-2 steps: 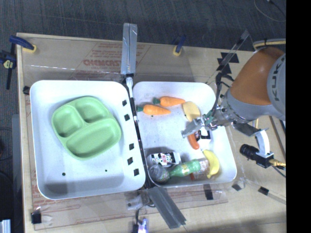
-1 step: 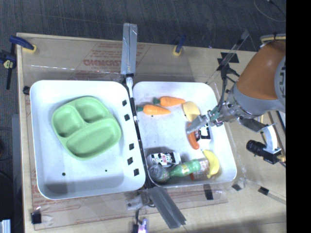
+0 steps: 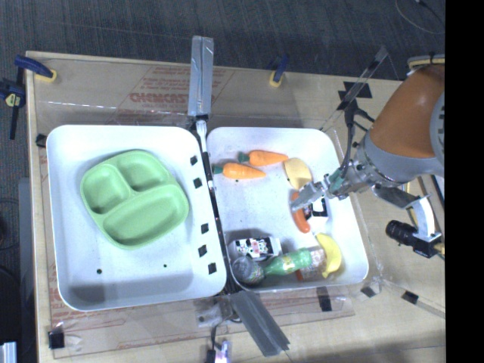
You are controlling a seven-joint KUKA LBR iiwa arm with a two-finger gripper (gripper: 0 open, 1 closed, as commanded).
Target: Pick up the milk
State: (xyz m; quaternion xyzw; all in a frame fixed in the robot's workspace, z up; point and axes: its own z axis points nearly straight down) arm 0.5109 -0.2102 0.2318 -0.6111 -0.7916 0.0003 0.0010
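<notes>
The milk (image 3: 254, 246), a small black-and-white carton, lies on its side near the front wall of the right bin (image 3: 227, 138), just beside a green bottle (image 3: 291, 263) and a banana (image 3: 330, 252); the gripper (image 3: 308, 200) hangs farther back over an orange-red piece (image 3: 302, 219), well apart from it; whether the hand is spread or pinched I cannot tell; I'd say it should travel left and forward, then drop squarely over the carton, clear of the bottle.

1 fixed camera above the bench, angled down, both white bins (image 3: 68, 278) framed, arm (image 3: 404, 127) entering right
</notes>
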